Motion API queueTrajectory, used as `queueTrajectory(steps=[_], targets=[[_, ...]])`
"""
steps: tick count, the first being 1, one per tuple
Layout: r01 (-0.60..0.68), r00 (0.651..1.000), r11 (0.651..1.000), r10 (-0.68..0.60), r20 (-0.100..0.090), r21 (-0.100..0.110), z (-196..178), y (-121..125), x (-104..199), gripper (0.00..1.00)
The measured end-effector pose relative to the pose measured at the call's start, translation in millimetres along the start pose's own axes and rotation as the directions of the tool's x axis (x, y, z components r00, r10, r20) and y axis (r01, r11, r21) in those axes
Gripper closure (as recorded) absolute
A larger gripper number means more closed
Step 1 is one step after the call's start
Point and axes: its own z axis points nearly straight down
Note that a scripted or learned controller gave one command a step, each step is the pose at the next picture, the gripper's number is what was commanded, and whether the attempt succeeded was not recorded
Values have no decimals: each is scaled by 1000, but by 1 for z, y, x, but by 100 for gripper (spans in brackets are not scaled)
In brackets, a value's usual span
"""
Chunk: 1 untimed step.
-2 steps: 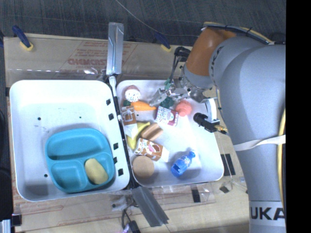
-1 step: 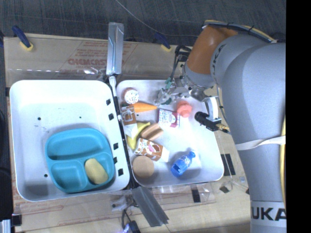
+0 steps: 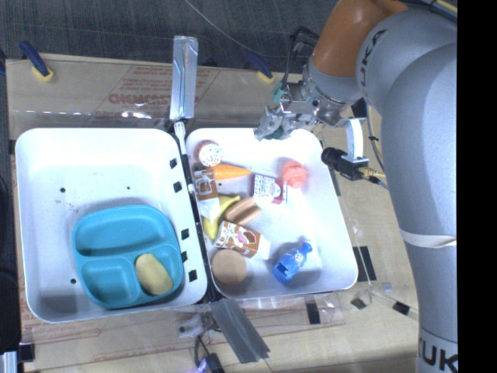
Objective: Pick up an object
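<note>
Hovering over the right bin's far rim, gripper carrying nothing visible

Whether it is open or closed cannot be told; the carrot lies nearest, below and left of it, long axis running left-right; pink toy sits below, slightly right.

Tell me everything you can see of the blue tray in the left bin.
The blue tray looks like matte plastic, with rounded corners and three compartments: one long one along the far side and two smaller ones nearer the camera. It lies flat in the left bin, in its near half. A yellowish potato-like object sits in its near right compartment.
</note>
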Motion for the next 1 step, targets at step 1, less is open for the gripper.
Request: queueTrajectory(steps=[1], targets=[[6, 1000, 1000, -6, -3, 14, 15, -2, 34, 100]])
